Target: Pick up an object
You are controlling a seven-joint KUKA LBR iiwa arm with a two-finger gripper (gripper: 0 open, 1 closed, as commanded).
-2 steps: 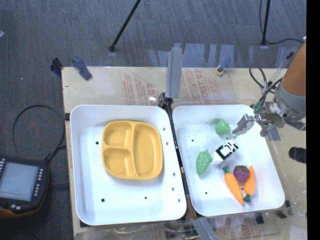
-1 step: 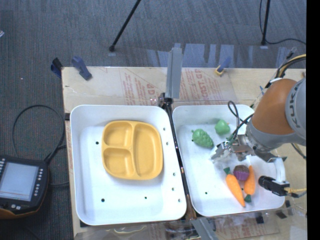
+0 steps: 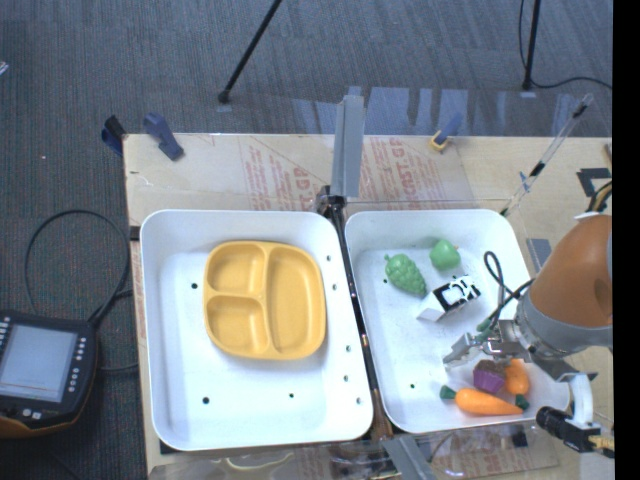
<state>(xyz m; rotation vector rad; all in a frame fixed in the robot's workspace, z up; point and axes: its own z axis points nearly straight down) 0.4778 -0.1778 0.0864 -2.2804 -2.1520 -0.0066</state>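
Observation:
In the right bin [image 3: 400,388] lie a bumpy green grape bunch [image 3: 405,274], a small green round fruit [image 3: 445,255] and a black-and-white block [image 3: 456,295]. Near the front right corner sit an orange carrot [image 3: 487,401], a purple piece [image 3: 489,378] and a small orange piece [image 3: 516,376], all close together. My gripper [image 3: 477,348] hangs low over the bin, just above and left of the purple piece and below the block. Nothing is visibly held in it.
The left bin [image 3: 175,368] holds a yellow divided plate [image 3: 265,298]. A grey upright post [image 3: 347,153] stands behind the seam between the bins. The arm's orange band [image 3: 575,278] overhangs the right bin's right wall. A black cable [image 3: 497,273] loops near the block.

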